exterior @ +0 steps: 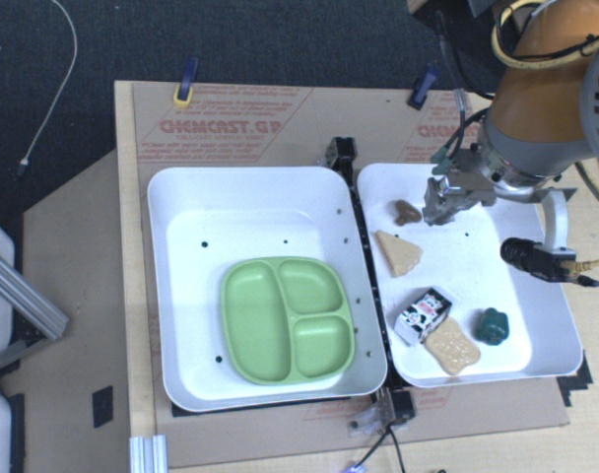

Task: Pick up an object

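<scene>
The right bin [536,363] holds several small items. A brown lump [407,213] lies near its far left, and a tan wedge [399,253] lies just in front of it. Toward the front are a black-and-white carton [422,315], a tan cracker [451,347] and a dark teal object [493,325]. My gripper [439,208] hangs low over the bin's far part, just right of the brown lump. Nothing shows between its fingers.
The left bin [181,215] holds a green divided plate [286,318]. A black cylindrical part [531,256] of the arm sticks out over the right bin. Clamps sit at the board's far edge [185,85] and between the bins [341,152].
</scene>
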Controlling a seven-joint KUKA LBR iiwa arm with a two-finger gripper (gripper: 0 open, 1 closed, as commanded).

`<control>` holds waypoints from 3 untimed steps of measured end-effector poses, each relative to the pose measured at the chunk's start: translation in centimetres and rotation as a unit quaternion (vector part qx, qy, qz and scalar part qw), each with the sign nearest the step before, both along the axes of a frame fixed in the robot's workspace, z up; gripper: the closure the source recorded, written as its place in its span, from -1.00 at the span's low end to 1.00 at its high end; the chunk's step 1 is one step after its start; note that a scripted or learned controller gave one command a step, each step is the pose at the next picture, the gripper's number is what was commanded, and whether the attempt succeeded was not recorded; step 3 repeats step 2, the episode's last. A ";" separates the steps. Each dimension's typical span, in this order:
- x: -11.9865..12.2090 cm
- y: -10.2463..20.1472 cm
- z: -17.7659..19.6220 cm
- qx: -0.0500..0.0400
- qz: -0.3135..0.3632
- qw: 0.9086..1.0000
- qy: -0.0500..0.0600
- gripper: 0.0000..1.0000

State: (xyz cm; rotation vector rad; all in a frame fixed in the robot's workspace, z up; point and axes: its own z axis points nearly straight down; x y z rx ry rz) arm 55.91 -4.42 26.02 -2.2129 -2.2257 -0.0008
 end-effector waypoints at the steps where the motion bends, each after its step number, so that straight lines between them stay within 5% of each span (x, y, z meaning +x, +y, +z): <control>1: -1.8 5.6 -1.6 0.000 0.000 1.000 0.001 1.00; 2: -3.2 10.6 -1.1 0.000 0.000 1.000 0.000 1.00; 3: -3.2 10.6 -1.1 0.000 0.000 1.000 0.000 1.00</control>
